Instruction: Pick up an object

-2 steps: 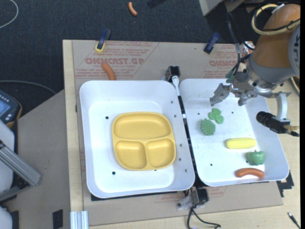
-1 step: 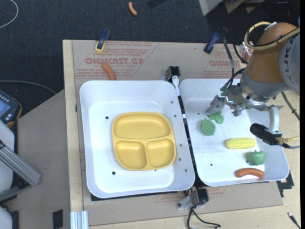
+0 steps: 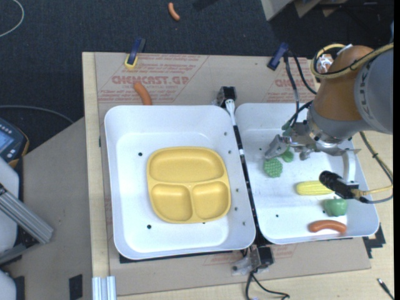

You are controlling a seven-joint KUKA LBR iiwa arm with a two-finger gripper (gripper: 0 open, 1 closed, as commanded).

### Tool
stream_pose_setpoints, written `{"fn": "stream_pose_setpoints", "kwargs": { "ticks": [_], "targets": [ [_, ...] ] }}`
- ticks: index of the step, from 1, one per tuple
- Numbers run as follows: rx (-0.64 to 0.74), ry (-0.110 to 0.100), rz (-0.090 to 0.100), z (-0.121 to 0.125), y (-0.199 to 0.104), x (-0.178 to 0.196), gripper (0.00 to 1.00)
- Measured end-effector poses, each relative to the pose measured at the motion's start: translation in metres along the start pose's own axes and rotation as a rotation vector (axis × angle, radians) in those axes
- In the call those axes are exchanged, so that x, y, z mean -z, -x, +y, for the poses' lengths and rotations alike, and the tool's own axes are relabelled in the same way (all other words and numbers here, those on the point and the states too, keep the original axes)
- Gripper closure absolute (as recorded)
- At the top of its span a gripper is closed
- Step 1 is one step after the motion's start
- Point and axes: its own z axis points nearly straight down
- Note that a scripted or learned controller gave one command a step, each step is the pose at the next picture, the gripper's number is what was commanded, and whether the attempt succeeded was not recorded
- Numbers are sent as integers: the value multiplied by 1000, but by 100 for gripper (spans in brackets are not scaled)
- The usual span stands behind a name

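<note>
The right bin (image 3: 262,120) holds several toy foods. A green knobbly piece (image 3: 273,167) lies near its left middle, and a yellow corn cob (image 3: 314,189) sits to the right of that. A green round piece (image 3: 336,207) and an orange sausage (image 3: 327,227) lie near the front right corner. My gripper (image 3: 289,152) hangs low over the bin's middle, just above and right of the knobbly piece. It is open, and a small green bit (image 3: 287,157) shows between its fingers. Whether they touch that bit I cannot tell.
The left bin (image 3: 125,167) carries a yellow divided plate (image 3: 187,184). An orange sausage (image 3: 143,93) lies on the cardboard behind that bin. Clamps (image 3: 133,54) stand at the board's back edge. The arm's orange band (image 3: 342,83) looms over the right bin's back right.
</note>
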Motion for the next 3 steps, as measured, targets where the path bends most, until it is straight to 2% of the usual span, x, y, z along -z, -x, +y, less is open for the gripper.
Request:
{"fn": "stream_pose_setpoints", "kwargs": {
  "ticks": [1,2,3],
  "targets": [
    [1,1,0,-1,-1,-30,0],
    [0,6,-1,1,0,-17,100],
    [0,14,-4,2,6,45,100]
  ]
}}
